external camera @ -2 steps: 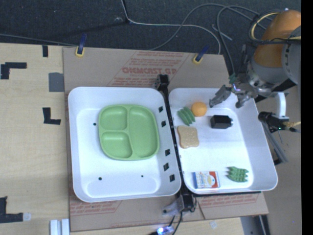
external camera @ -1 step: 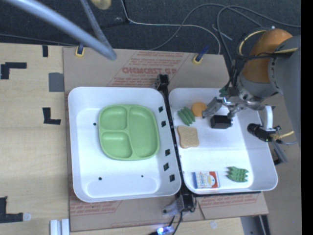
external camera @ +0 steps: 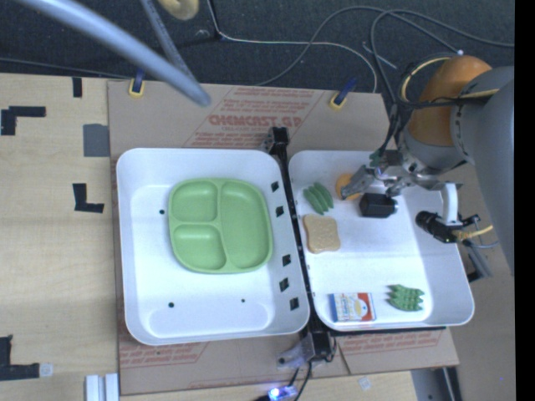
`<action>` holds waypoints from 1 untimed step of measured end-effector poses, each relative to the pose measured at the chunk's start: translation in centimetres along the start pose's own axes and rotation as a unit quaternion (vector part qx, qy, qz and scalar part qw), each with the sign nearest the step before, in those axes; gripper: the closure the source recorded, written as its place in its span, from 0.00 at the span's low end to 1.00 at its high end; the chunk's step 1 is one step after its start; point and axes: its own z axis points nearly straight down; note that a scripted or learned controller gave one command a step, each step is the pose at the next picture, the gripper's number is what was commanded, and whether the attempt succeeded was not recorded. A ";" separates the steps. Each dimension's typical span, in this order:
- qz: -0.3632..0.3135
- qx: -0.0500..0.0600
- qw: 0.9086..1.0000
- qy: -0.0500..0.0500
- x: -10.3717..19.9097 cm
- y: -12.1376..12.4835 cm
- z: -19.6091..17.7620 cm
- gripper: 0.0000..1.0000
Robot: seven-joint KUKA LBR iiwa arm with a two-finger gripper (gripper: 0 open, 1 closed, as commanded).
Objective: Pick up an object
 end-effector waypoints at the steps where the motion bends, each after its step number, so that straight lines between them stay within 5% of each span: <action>1: 0.000 0.006 1.000 0.000 -0.1 -0.2 -0.8 1.00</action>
